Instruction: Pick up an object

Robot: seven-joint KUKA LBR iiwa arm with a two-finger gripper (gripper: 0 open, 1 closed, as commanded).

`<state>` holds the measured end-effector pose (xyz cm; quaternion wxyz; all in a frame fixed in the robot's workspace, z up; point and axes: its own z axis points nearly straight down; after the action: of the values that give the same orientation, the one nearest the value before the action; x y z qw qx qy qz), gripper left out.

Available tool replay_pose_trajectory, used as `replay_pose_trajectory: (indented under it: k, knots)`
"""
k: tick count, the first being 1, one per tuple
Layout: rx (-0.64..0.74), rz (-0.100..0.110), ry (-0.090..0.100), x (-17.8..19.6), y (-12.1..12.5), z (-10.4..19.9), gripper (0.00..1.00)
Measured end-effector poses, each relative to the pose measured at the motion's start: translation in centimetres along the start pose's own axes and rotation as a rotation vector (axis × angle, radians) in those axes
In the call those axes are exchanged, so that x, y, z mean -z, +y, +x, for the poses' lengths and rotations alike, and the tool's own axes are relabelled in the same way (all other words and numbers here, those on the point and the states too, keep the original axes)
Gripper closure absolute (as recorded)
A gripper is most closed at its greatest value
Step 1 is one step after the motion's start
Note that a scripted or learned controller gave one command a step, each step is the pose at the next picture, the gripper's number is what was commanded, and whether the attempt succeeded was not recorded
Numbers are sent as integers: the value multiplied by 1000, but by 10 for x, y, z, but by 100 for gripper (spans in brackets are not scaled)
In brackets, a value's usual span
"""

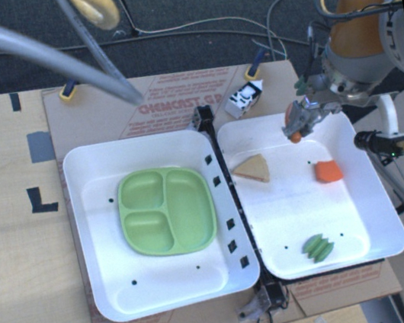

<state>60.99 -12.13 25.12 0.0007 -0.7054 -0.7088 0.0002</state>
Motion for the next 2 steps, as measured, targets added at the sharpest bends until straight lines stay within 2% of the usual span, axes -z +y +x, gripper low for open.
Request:
replay_pose_trajectory:
  k: [1,2]
  knots:
    - [1,1,0,-12,5,59,100]
    - [1,0,0,-9,2,105,100]
